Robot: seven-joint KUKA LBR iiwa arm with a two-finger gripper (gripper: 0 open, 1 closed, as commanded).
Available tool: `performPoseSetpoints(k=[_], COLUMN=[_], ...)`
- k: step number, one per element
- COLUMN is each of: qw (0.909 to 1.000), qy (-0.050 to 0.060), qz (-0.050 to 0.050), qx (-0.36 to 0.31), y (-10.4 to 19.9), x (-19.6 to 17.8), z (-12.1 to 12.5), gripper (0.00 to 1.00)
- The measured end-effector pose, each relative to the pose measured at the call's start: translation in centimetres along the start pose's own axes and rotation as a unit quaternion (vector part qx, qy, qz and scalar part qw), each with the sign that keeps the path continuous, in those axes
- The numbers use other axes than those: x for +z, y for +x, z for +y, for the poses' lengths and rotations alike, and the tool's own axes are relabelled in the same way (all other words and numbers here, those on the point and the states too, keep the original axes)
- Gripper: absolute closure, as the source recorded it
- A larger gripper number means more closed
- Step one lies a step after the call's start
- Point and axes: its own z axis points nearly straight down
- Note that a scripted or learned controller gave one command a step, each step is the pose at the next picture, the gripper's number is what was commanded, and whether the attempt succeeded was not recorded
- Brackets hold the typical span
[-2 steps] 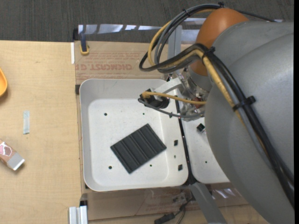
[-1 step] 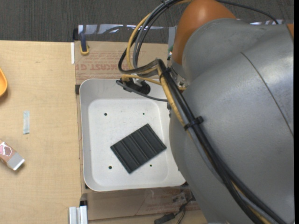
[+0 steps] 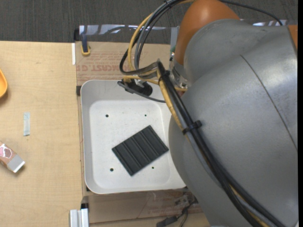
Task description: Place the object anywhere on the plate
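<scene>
A black ribbed rectangular plate (image 3: 140, 149) lies tilted on the floor of the left white bin (image 3: 87, 141), a little right of its middle. Nothing rests on the plate. The grey arm (image 3: 236, 108) with its orange band (image 3: 206, 13) covers the right half of the view and overlaps the bin's right side. Black and yellow cables (image 3: 137, 86) loop from the arm over the bin's far rim. What lies under the arm is hidden.
On the wooden bench left of the bin lie a small grey strip (image 3: 26, 124), a red-and-white packet (image 3: 10, 158) and an orange edge (image 3: 2, 84). Brown cardboard (image 3: 118, 63) lies behind the bin.
</scene>
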Motion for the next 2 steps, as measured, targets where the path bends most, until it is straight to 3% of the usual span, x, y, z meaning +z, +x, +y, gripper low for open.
performPoseSetpoints(k=[1,2], qw=[0.9998,0.9994], qy=[0.000,0.000], qz=[0.000,-0.001], qx=[-0.022,-0.033], y=[3.7,5.5], x=[-6.7,-9.4], z=[-5.5,3.4], gripper=[0.00,0.00])
